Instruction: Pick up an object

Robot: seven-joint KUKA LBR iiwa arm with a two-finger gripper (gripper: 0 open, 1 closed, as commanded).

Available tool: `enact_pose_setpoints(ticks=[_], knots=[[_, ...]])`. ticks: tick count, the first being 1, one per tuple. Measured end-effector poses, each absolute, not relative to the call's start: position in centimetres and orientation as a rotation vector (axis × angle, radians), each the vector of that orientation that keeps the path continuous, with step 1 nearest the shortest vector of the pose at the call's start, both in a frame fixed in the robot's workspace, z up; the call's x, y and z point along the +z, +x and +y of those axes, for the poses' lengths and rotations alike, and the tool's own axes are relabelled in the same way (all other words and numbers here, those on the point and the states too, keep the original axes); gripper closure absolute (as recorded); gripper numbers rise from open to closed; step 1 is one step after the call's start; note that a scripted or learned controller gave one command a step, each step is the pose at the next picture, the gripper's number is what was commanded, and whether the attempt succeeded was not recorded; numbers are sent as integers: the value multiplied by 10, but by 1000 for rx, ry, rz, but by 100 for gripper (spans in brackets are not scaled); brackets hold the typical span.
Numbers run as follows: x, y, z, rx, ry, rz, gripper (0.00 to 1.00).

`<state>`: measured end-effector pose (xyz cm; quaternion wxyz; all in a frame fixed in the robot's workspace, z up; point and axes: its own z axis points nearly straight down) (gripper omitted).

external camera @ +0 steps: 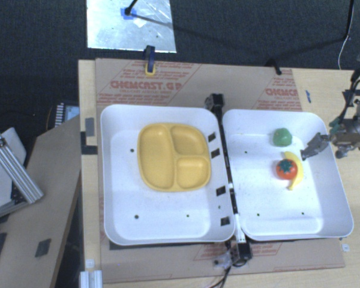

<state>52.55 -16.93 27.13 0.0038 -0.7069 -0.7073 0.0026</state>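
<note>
The grey two-finger gripper [315, 145] hangs over the right shallow white bin's [270, 221] far right rim; whether its jaws are apart cannot be told. Just left lie a red round tomato-like toy [286, 169], touching a yellow banana [296, 174], and a green ball [282, 137]. The left white bin [123, 221] holds a yellow divided plate [173, 156].

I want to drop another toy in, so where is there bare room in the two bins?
The right bin is bare across its near half and along the divider side. Its far right corner is crowded: green ball, tomato, banana and the gripper. In the left bin, the yellow divided plate fills the middle, leaving margins around it.
</note>
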Motion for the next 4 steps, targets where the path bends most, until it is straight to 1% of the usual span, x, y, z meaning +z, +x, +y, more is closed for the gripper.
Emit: enact_pose_setpoints(ticks=[1,2,3,4], knots=[[277,528,-169,-1,-2219,-2227,0],[230,532,-176,2,-2219,-2222,0],[169,531,-170,3,-2218,-2220,0],[122,525,-176,3,-2219,-2219,0]])
